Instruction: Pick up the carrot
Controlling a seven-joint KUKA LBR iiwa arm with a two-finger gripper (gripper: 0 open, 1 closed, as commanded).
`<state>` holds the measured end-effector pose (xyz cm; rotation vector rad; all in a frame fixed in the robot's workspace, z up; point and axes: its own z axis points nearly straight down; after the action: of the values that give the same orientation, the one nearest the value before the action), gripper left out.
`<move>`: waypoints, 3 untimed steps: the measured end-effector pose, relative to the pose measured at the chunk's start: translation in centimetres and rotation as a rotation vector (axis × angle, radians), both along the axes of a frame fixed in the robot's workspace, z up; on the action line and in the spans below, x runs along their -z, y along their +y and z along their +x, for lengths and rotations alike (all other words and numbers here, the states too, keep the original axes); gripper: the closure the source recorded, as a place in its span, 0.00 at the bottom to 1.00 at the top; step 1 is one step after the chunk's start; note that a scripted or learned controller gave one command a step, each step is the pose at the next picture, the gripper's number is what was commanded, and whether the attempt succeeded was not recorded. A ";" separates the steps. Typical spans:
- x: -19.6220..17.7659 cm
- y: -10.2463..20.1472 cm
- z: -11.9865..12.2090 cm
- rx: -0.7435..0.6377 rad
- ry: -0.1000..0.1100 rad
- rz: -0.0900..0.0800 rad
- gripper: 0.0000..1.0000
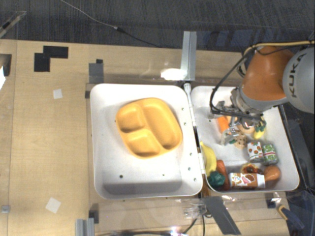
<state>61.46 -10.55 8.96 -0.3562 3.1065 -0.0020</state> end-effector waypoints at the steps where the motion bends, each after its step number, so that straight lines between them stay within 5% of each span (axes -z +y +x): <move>1: -1.4 0.1 0.3 -0.004 -0.008 0.000 1.00; 2: -13.1 -0.4 -2.1 -0.220 -0.004 -0.006 1.00; 3: -12.7 -0.3 -2.2 -0.220 0.003 -0.003 0.00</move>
<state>59.28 -10.87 21.69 -0.6961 3.0513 -0.0037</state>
